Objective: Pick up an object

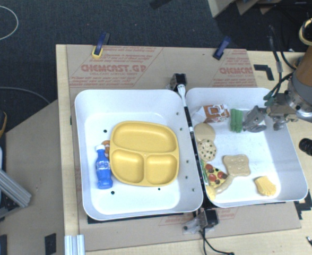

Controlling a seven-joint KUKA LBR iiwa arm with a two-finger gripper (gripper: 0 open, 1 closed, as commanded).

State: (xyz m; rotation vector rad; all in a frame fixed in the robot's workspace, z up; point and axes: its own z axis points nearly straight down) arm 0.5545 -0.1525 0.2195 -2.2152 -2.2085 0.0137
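1. Two white bins side by side on a bench: left bin (87, 142), right bin (294, 163).
2. Left bin holds a yellow tray (144, 153) with three compartments, nothing in them. A blue bottle (103, 169) lies just beside the tray's left edge; something small and brownish peeks out between bottle and tray, too hidden to name.
3. Right bin holds toy food: brown carton (215, 112) at the upper left, green block (236, 119) just right of it, tan round piece (204, 132), cookie (207, 150), pizza slice (215, 175), toast (236, 165), yellow piece (265, 185) near the lower right corner.
4. Arm enters from the right. Gripper (254, 121) sits over the upper part of the right bin, just right of the green block, close to it or touching; can't tell which.
5. Gripper state: can't tell how far open from this angle. Nothing seen held in it.
6. Step, my read: approach or pre-grasp, no pick yet. Every object rests on a bin floor.
7. Likely target is the green block, being the nearest.
8. Next move calls for centring over the block, descending to the bin floor, closing, then lifting straight up.
9. Risk: carton sits near the block's left side and could get nudged; a slim block may slip out sideways.
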